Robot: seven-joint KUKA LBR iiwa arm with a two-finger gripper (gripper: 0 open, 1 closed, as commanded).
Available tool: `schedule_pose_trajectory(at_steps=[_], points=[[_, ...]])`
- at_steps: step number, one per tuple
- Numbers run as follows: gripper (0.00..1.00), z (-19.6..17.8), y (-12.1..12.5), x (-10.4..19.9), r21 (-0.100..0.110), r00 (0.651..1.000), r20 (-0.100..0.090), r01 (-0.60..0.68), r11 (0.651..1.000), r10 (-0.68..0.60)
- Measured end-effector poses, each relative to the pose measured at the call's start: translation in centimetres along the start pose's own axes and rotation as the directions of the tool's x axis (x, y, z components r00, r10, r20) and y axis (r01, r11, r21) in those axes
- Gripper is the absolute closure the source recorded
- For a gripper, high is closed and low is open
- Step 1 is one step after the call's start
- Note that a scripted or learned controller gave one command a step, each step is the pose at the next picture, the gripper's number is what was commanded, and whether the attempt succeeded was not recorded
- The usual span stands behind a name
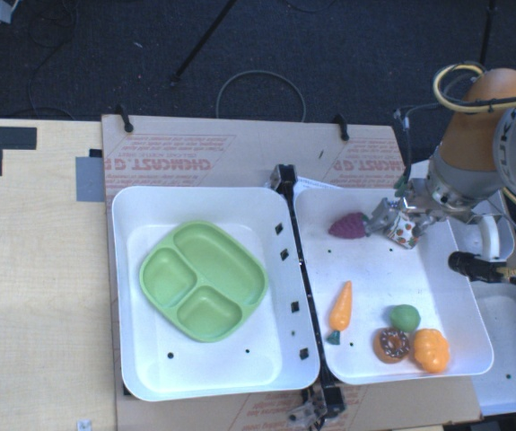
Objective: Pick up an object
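**A:** Dark carpet with loose cables runs across the top; below it a pale wooden bench (pixel 33 285) carries a sheet of printed cardboard (pixel 204 155), and on that sit two shallow white plastic bins side by side. What is in the left bin (pixel 136 366)?

**B:** One thing: a light green plastic plate with three compartments (pixel 204 279), lying flat near the bin's centre and turned at an angle to the walls.

**A:** And the right bin (pixel 473 353)?

**B:** Several toys. At about eleven o'clock in that bin lies a dark magenta, lumpy toy fruit (pixel 349 226). Near the centre, toward seven o'clock, is an orange toy carrot with a small green tip (pixel 340 308), lying lengthwise, tip down. At five o'clock three pieces cluster: a round green ball-like toy (pixel 406 316), just below it a brown ring doughnut with coloured sprinkles (pixel 390 345), and touching the doughnut's right side an orange rounded toy fruit (pixel 431 349).

**A:** Where is the arm?

**B:** It enters from three o'clock, grey with the orange band high at one o'clock. The two-finger gripper (pixel 399 221) hangs over the bin's twelve-to-one o'clock area, just right of the magenta fruit.

**A:** Holding anything?

**B:** A small white block with coloured spots (pixel 406 232) sits right at the fingertips, but I cannot tell whether the fingers clasp it or merely stand against it.
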State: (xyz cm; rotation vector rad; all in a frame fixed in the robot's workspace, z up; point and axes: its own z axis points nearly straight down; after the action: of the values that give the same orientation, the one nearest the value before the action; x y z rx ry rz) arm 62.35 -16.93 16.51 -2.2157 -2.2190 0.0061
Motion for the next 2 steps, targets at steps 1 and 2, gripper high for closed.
schedule_pose_trajectory(at_steps=[1, 2], points=[[0.00, 6.3, 0.3, -0.1, 0.000, 1.000, 0.000, -0.001, 1.000, 0.001], [0.00, 7.8, 0.3, 0.1, -0.002, 1.000, 0.000, 0.000, 1.000, 0.000]])
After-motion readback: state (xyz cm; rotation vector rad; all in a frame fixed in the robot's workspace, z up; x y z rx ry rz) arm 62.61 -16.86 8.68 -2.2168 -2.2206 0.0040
